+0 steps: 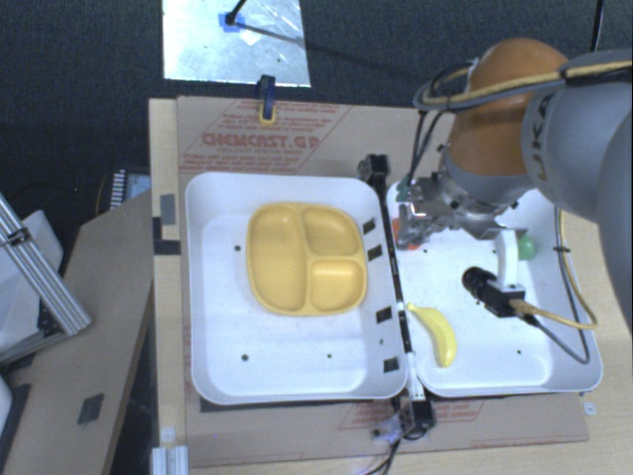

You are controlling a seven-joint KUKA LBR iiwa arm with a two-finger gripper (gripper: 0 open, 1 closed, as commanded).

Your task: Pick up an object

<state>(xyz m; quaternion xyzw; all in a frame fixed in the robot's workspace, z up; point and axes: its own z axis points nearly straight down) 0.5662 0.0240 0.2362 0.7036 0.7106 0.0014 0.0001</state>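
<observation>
Dark carpeted floor is seen around the bench, with a shiny foil sheet (237, 28) laid at the far side. A cardboard sheet (257, 132) with red print is spread under both bins.

Left bin (213, 364): one yellow divided plate (305, 258) is set flat near its middle, three compartments, nothing seen in them.

Right bin (495, 359): three loose things are seen.
- A banana (438, 332) is laid flat at the near-left part of the floor, close to the wall shared with the left bin.
- A small orange-red object (398, 229) is seen at the far-left part, right against the shared wall. It is blurred and its kind can't be made out.
- A small green object (527, 248) is seen toward the right side, partly hidden by robot hardware.

The arm (584, 127) is reached in from the right, with its orange band (509, 77) up above the far edge of the right bin. The gripper (415, 218) is held low over the far-left part of that bin, just beside the orange-red object. Whether contact is made cannot be told. How far the gripper is opened cannot be told either: its tip is lost in clutter and blur. Nothing is seen to be held.

The banana and the green object are well apart from the gripper and untouched.
</observation>
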